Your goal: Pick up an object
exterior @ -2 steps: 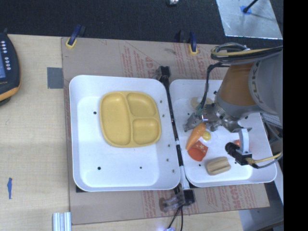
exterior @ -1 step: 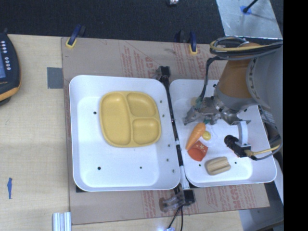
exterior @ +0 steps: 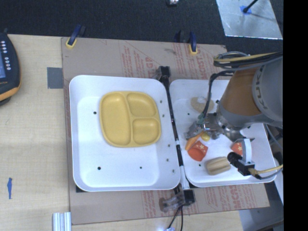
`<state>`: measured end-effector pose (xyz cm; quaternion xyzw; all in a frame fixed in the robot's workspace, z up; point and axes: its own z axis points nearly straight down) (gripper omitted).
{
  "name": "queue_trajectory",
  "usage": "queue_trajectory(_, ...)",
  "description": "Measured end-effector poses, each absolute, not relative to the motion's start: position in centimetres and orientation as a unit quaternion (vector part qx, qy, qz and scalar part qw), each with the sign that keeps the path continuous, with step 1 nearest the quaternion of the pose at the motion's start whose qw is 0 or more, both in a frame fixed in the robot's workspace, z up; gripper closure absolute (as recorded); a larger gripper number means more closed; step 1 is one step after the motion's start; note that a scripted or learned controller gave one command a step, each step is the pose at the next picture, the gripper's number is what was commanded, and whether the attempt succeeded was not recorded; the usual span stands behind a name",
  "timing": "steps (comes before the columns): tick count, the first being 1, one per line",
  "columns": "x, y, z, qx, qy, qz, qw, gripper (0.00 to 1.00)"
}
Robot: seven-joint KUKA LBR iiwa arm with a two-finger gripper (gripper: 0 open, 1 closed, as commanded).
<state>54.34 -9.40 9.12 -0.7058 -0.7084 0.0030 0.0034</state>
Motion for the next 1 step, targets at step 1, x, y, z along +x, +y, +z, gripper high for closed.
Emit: queue_trajectory(1,54.75,-9.57,10.44,-0.706,-0.708,0.0006,0.0,1.0)
